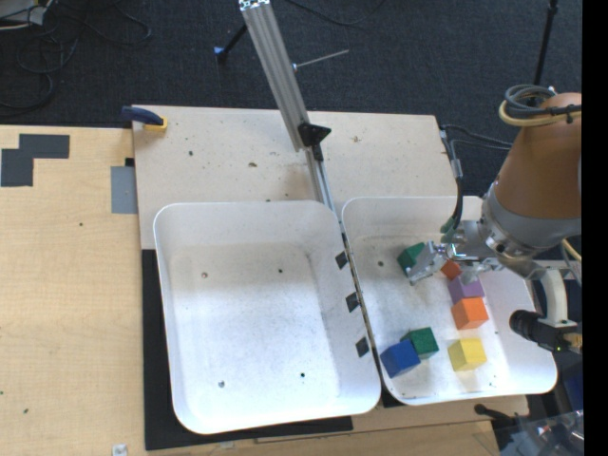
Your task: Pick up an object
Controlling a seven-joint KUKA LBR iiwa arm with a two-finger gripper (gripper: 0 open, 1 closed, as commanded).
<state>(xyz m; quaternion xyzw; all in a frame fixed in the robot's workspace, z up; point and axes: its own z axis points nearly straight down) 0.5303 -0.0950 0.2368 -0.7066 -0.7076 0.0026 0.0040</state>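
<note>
Gripper sits low in the right bin, beside a dark green block and a red block — I cannot tell its jaw state — with purple, orange, yellow, blue and green blocks nearer the front.

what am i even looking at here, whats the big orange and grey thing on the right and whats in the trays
One camera looks down at a slant on a bench with two shallow white bins. The grey and orange shape is a robot arm reaching in from the right. Its grasping part, the end effector, is low inside the right bin, close beside a dark green block; I cannot tell whether it grips anything. That bin also holds a red block, a purple block, an orange block, a yellow block, a blue block and a second green block. The left bin sits beside it.
</note>
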